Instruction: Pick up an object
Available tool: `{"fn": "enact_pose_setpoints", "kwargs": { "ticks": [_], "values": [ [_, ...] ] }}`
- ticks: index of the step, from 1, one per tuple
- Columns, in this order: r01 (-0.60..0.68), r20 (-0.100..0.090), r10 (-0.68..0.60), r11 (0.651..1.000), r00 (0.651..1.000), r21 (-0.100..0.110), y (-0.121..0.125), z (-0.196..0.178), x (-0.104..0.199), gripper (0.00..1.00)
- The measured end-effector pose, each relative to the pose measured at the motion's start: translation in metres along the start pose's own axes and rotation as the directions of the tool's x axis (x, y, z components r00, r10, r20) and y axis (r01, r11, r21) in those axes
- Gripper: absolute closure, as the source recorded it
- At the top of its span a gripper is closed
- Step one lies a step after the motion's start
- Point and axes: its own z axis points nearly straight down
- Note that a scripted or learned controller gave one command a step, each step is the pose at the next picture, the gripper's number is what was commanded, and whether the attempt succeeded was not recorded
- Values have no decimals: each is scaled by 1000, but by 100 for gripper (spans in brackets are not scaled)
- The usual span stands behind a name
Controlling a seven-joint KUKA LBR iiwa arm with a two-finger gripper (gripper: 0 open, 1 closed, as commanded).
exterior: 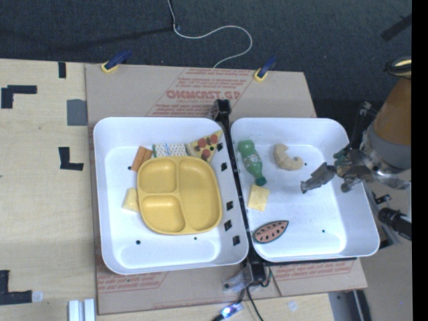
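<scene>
My gripper [328,176] hovers over the right bin [354,246], near its right wall, fingers spread partly open and holding nothing. My nearest target is the beige croissant-shaped piece [287,157], lying near the bin's back wall, to the left of my fingertips. Its long axis runs roughly from back-left to front-right, with the curve bulging toward the back. The risks I see: its rounded shape could squirt out if I close across the wrong axis, and the green bottle [251,161] lies just beside it, so a slanted approach could nudge that instead. I'd likely need to rotate my wrist first
</scene>
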Motion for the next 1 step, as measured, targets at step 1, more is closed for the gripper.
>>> {"fn": "enact_pose_setpoints", "kwargs": {
  "ticks": [1],
  "values": [
    [0,-1,0,1000,1000,5,-9,51,7,0]
  ]
}}
